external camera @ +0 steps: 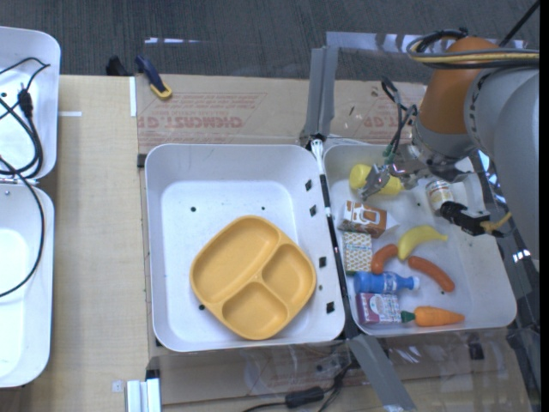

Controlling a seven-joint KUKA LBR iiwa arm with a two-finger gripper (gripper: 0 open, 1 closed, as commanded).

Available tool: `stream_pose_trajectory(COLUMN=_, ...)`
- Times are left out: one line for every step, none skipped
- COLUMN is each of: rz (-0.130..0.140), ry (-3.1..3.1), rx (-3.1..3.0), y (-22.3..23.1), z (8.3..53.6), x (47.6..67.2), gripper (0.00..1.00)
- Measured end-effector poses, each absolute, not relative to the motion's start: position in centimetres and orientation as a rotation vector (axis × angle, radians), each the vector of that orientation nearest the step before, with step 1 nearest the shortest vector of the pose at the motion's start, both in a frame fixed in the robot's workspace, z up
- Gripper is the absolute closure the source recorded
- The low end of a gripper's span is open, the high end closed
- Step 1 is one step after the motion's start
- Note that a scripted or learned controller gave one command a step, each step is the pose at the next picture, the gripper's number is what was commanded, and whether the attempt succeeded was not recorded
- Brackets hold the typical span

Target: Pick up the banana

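Note:
The banana [420, 239] is small and yellow and lies curved in the middle of the right bin [497, 316]. The gripper [383, 181] hangs low at the bin's back left, over a round yellow fruit [364, 177]. It is up and to the left of the banana, and a clear gap separates the two. The grey arm with its orange band [446, 101] reaches in from the upper right. Nothing touches the banana except a reddish sausage [383, 257] next to its left end.
The right bin also holds a small brown carton [362, 219], a patterned box [358, 251], a blue bottle [384, 281], a red carton [377, 307], a carrot [437, 318], a red sausage [431, 273] and a small jar [439, 194]. A yellow divided plate [253, 275] sits in the left bin [171, 178].

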State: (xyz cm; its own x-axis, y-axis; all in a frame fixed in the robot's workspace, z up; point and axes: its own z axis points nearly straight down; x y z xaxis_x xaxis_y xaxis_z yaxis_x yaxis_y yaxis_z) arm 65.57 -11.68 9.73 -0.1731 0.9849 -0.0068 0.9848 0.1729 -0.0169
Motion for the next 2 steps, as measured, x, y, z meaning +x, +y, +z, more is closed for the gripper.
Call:
stream_pose_trajectory(rz=0.028, ry=-2.406, rx=-2.014, y=-11.72, z=10.73, x=65.63, gripper=1.0)
stream_pose_trajectory(rz=0.029, ry=-2.406, rx=-2.016, y=-11.83, z=10.74, x=65.62, gripper=0.0)
